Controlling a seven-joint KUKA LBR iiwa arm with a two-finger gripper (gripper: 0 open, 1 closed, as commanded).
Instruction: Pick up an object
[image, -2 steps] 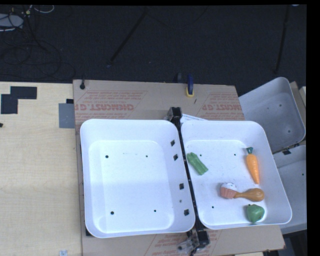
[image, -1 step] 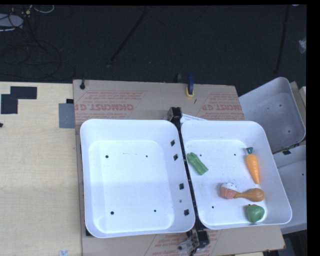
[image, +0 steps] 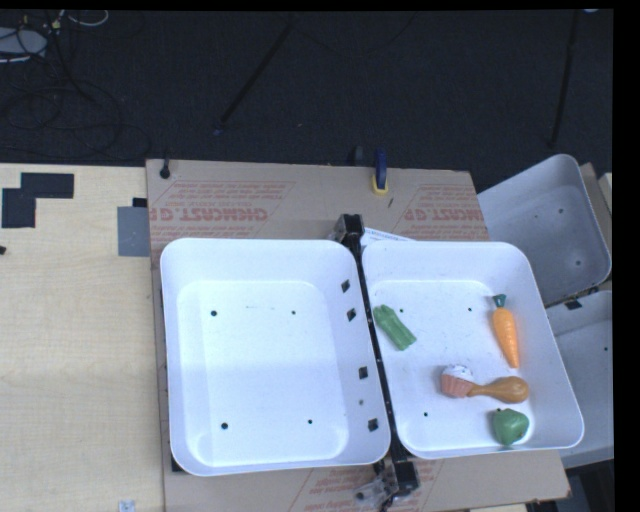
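Pre-grasp stage, nothing lifted yet, gripper state can't tell; candidates all in right bin, arm-side: carrot and pepper nearest arm's entry side, block farthest; next: pick isolated target, descend centred, close across narrow axis.

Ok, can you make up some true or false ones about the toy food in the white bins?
1. The orange plastic carrot lies in the right white bin. True.
2. The green plastic pickle lies in the left white bin. False: it lies in the right bin, near the divider.
3. The round green toy vegetable sits near the right bin's front corner. True.
4. The tan drumstick-shaped toy rests on top of the carrot. False: they lie apart.
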